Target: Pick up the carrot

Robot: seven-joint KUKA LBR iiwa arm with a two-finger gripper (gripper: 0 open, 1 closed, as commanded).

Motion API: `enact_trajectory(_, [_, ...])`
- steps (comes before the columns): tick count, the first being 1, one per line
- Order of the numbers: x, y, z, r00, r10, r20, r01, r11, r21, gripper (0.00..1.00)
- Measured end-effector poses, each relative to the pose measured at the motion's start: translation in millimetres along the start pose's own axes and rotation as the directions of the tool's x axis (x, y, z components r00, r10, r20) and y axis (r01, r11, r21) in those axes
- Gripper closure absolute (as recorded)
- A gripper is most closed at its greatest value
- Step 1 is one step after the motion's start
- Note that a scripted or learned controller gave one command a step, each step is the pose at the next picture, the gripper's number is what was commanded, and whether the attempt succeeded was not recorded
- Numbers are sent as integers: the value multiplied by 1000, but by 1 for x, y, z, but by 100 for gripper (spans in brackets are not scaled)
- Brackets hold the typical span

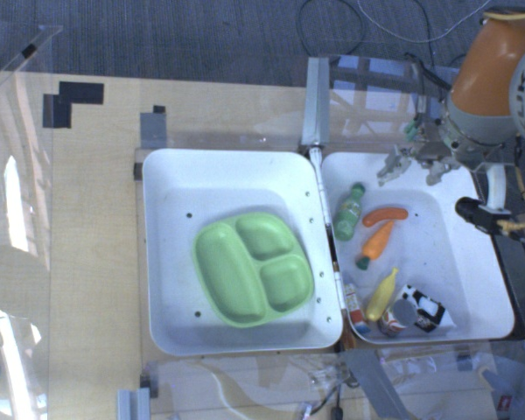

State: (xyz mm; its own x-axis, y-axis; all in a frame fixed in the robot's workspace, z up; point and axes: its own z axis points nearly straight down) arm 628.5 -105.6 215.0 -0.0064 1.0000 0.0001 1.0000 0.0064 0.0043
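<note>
Open-jawed gripper (413,167) above bin rim, carrot (377,241) apart

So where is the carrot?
The carrot lies in the right bin, just below the red sausage and right of the green bottle.

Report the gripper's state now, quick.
Gripper: open, holding nothing, over the far edge of the right bin; the carrot lies apart from it in that bin.

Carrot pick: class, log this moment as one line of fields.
task: pick carrot | carrot: right bin, beside sausage | gripper: open, above bin's far edge, apart from carrot | status: not yet grasped
</note>
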Motion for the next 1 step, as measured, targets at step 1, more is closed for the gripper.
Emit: enact_trajectory(1, [34,-8,16,1000,-22,0,22,1000,0,0])
